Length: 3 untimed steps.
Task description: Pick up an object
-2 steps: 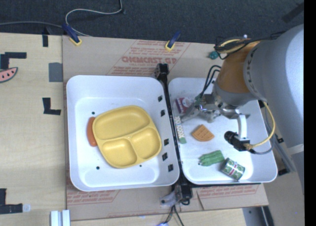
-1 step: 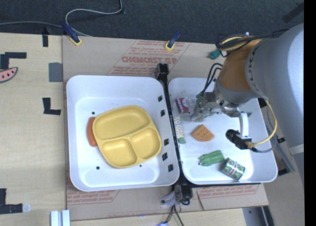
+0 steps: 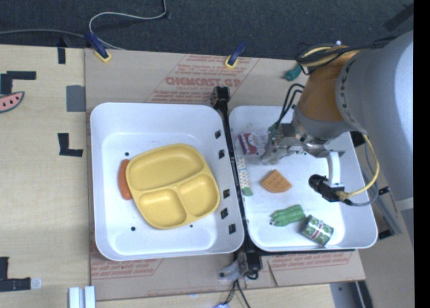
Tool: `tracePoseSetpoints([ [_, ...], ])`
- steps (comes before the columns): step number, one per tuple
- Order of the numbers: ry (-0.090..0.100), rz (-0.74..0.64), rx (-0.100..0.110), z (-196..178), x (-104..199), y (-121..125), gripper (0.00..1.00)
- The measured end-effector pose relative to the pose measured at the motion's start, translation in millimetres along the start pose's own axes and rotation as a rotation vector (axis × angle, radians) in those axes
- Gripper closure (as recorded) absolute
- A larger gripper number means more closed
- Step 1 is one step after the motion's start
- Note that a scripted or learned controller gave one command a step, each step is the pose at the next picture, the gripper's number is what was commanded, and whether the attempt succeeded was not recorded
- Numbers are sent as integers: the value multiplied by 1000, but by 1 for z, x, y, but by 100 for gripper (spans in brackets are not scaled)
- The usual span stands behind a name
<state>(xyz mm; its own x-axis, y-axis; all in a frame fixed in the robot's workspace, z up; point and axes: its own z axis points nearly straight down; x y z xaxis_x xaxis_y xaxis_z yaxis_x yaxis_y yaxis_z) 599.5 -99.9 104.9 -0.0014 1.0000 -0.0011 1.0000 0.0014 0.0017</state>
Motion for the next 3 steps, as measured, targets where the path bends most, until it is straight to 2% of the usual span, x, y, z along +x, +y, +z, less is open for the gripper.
tracePoseSetpoints([
  [1,0,0,0,0,0,0,0],
  [2,2,-1,1,-9,1,0,100],
  [3,1,-1,1,-9,1,0,0],
])
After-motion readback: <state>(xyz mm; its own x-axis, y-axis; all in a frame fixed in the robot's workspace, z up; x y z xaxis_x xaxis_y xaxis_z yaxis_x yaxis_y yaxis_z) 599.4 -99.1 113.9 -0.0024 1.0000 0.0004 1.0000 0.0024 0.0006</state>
